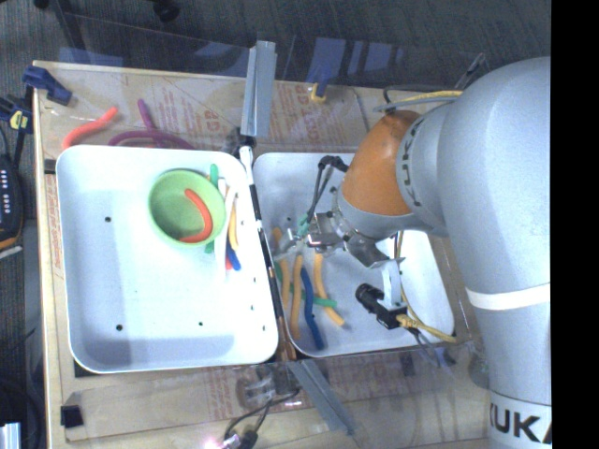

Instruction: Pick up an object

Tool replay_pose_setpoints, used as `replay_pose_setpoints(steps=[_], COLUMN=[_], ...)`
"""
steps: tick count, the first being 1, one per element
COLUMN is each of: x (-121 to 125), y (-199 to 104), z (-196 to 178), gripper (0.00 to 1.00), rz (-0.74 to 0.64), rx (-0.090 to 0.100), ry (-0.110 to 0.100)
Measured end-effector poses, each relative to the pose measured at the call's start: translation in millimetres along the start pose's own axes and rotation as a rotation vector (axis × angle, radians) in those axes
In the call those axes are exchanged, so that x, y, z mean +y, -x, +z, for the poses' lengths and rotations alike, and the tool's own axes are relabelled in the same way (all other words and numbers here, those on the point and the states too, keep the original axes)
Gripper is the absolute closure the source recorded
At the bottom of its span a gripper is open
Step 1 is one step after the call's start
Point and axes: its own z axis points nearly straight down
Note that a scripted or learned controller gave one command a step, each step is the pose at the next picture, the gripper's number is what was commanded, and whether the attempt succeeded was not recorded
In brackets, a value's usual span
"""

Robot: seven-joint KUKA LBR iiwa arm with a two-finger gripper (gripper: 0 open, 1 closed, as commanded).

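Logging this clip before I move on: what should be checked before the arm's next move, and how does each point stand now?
1. Claw over the right bin: ok.
2. Pickable items below it, the yellow and blue sticks: ok.
3. Something held in the claw: cannot tell.
4. Claw well off the bin wall: not ok, it sits near the left wall.
5. Green bowl in the left bin, away from the arm: ok.

Single fixed camera above bench (168, 101), angled down; both white bins (103, 279) in frame; arm (487, 176) enters from 3 o'clock.
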Motion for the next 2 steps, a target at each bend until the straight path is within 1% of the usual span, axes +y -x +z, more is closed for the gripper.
replay_pose_setpoints(steps=[1,2], x=[0.5,0.8], y=[-0.3,0.3], z=[-9.9,-10.5], gripper=[1.0,0.0], rz=[-0.005,-0.005], rx=[0.0,-0.001], ry=[-0.001,0.0])
